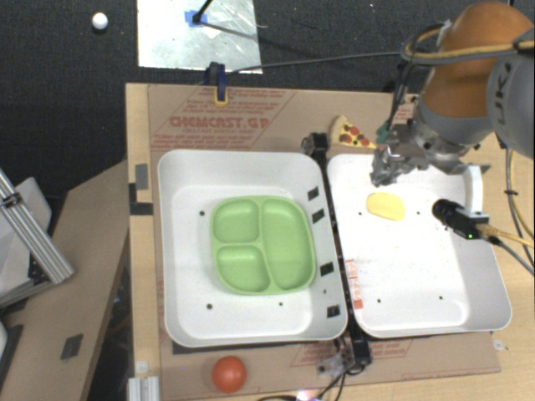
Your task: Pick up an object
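While the arm reaches in from the right, its gripper hangs over the far part of the right bin, just beyond a yellow piece that lies flat on the bin floor. Nothing shows between the jaws; whether they are spread or closed I cannot tell at this slant. The step looks like the approach before a grasp: the piece is not yet held. Next the gripper would need to shift slightly toward the near side, centre over the piece and descend. The left bin holds a green tray. A pizza toy and a red ball rest on the tabletop.
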You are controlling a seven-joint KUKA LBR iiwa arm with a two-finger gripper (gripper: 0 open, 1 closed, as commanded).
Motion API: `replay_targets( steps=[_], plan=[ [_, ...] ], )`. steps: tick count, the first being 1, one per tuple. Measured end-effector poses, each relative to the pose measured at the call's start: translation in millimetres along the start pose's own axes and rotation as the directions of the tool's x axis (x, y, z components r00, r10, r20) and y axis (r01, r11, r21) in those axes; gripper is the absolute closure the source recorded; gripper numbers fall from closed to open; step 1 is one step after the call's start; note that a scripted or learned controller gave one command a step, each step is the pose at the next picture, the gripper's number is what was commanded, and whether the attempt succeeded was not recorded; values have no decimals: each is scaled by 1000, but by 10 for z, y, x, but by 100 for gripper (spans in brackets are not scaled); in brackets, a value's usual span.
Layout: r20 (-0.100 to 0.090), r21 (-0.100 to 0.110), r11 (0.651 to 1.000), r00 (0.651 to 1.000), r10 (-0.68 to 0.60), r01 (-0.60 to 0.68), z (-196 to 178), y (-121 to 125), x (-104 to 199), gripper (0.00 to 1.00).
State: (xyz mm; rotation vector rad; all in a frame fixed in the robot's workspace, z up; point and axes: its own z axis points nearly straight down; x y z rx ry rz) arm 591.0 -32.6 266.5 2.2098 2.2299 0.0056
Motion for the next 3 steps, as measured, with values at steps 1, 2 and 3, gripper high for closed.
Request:
replay_targets(
  steps=[1, 2, 3],
  plan=[
    [-1, 1, 1000, 1000, 0, 0, 23, 195, 421, 100],
    [-1, 3, 1000, 1000, 0, 0, 250, 364, 955, 100],
    [-1, 0, 1000, 1000, 1, -1, 239, 576, 1412, 100]
  ],
)
